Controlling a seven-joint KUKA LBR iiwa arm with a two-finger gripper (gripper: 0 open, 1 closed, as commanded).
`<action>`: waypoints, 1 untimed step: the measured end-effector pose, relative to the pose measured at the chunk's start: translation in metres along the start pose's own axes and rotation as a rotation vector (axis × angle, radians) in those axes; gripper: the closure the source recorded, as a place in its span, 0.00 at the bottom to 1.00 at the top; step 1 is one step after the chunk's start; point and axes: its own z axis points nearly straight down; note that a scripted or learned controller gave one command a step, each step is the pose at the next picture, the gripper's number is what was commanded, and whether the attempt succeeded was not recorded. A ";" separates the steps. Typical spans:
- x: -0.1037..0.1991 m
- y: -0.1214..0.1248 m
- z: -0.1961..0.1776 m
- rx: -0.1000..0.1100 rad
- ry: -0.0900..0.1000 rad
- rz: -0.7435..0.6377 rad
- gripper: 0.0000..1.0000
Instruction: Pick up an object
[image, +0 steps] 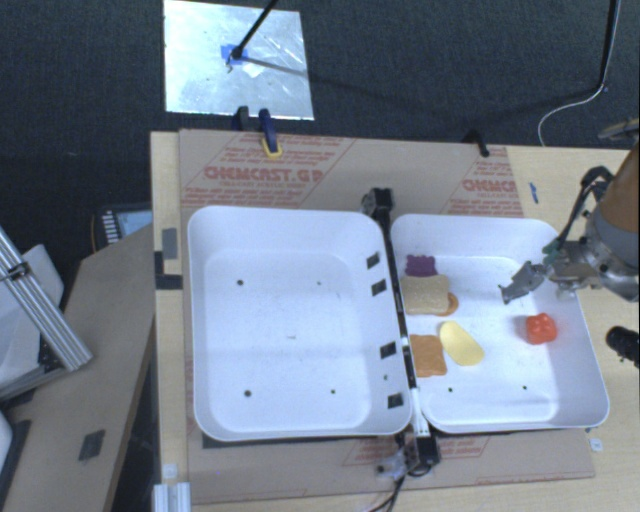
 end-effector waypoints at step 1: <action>0.000 0.001 -0.011 -0.003 0.000 -0.003 1.00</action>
